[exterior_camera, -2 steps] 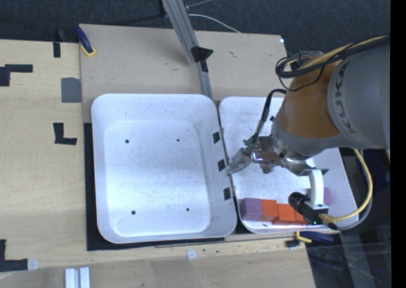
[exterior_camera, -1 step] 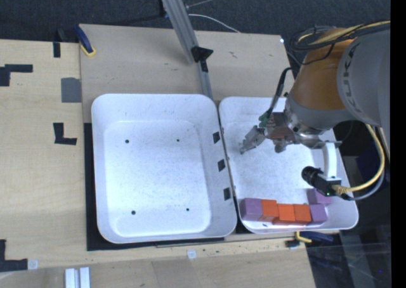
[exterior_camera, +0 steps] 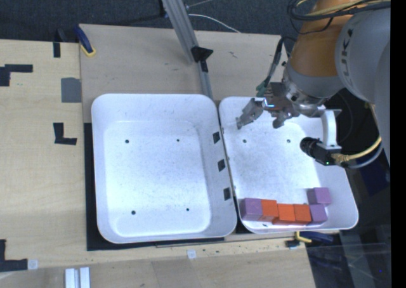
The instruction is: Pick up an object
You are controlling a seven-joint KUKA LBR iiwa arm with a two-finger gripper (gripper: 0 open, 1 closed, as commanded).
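Looking down at the desk (exterior_camera: 38, 172), we see two shallow white bins side by side: the left bin (exterior_camera: 158, 166) and the right bin (exterior_camera: 288, 160). The grey arm (exterior_camera: 361, 39) with its orange band (exterior_camera: 327, 33) reaches in from the right and ends over the far part of the right bin. There the claw (exterior_camera: 261, 115) hangs with its two dark fingers (exterior_camera: 247, 115) spread apart, and we see nothing between them. The things to pick up lie well apart from the claw, gathered along the near rim of the right bin. A purple block (exterior_camera: 252, 208) sits at the left end of the row, touching an orange block (exterior_camera: 269, 210), which in turn sits beside a second orange block (exterior_camera: 294, 214). At the right end, two more purple blocks (exterior_camera: 318, 204) sit close together, one nearer the bin's corner and one just behind it. We cannot tell whether those two touch each other. A grey metal post (exterior_camera: 181, 20) slants across the far side of the desk towards the gap between the bins. A black cable with a yellow section (exterior_camera: 355, 157) curves beside the arm at the right bin's right rim.
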